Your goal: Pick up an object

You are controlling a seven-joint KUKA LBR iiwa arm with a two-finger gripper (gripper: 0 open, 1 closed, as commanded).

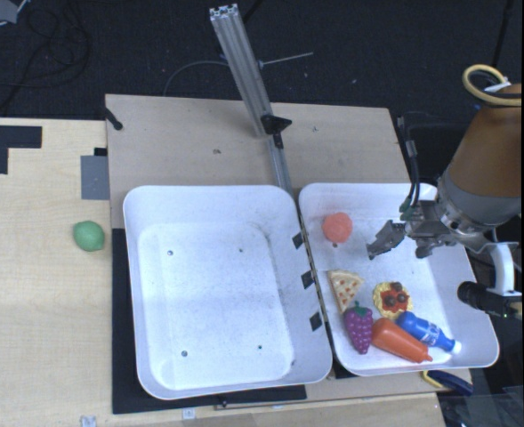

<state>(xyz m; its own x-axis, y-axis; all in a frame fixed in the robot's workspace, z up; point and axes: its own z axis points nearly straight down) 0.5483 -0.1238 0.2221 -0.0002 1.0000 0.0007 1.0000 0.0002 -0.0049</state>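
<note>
The right bin (475, 350) holds a red ball (337, 227), a pizza slice (343, 285), purple grapes (358, 326), an orange carrot (399, 341), a blue bottle (424, 330) and a small yellow-and-red toy (391, 299). My gripper (405, 240) hangs over the upper middle of this bin, right of the red ball and above the yellow-and-red toy. Its two dark fingers are spread apart, open, with nothing between them.
The left bin (146, 207) lies beside the right one, joined by black clips. A green ball (89, 236) rests on the wooden bench at the left, outside the bins. A slanted metal rail (248, 69) rises behind the bins.
</note>
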